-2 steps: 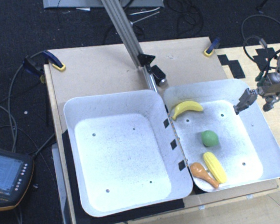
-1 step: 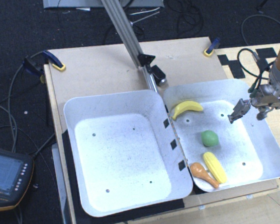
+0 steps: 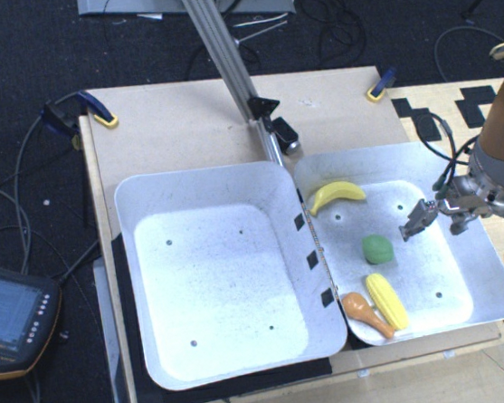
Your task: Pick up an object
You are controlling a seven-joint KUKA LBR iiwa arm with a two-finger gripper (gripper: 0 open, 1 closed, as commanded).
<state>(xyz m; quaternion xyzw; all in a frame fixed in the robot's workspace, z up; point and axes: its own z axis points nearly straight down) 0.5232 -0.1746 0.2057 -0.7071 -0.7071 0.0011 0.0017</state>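
a green ball (image 3: 378, 249) is sitting mid right bin (image 3: 483, 300), a banana (image 3: 335, 195) lying behind it, corn (image 3: 386, 301) and an orange gourd (image 3: 366, 313) in front. the gripper (image 3: 437, 217) is hovering beside it, open, holding nothing.

Arm low at right, tool (image 3: 436, 216) open, nothing between fingers.

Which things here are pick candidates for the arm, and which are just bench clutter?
Job:
banana
green ball
corn cob
orange gourd-like toy
gripper
right bin

Lying about:
left bin
teach pendant
bench clamps
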